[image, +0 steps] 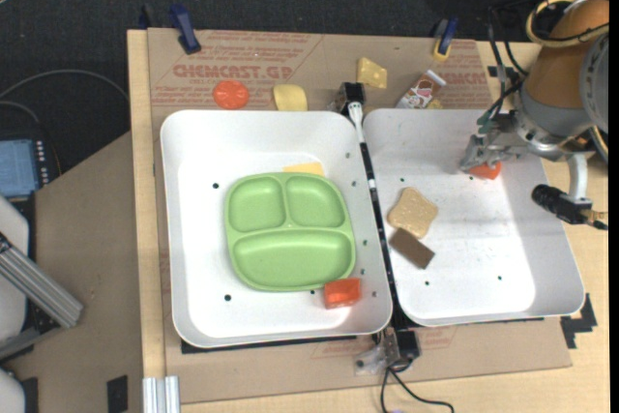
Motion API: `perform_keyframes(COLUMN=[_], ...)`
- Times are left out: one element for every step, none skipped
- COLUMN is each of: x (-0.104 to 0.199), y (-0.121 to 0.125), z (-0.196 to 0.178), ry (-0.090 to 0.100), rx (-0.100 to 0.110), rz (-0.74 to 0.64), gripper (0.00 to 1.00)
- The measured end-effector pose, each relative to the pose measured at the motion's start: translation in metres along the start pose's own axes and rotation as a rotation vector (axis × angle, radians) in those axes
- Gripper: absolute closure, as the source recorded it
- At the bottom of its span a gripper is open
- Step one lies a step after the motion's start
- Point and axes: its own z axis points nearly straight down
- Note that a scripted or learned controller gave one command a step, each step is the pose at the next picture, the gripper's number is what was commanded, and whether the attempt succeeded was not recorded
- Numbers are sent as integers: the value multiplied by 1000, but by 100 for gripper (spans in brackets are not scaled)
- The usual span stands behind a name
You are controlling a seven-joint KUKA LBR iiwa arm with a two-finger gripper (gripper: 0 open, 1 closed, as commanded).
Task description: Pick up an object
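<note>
Directly beneath the jaws (pixel 481 157), a small orange block (pixel 487 170) was seen on the right bin (pixel 542 290) floor, touching or nearly so; jaw opening could not be told.

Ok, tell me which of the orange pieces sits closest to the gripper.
The orange piece in the right bin, directly under the gripper. The orange block lies beside the green plate in the left bin, and the round orange one sits outside on the cardboard.

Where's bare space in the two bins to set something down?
Right bin: bare floor along its near edge and right side, beyond the toast slice. Left bin: a strip left of the green plate. Crowded around the gripper and orange block.
</note>
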Motion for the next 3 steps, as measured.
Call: perform_keyframes(x=[40, 80, 162], y=[-78, -90, -69], z=[-73, -125, -108], ry=[5, 2, 4], rx=[6, -1, 4], rz=[2, -3, -6], gripper=[100, 100, 100])
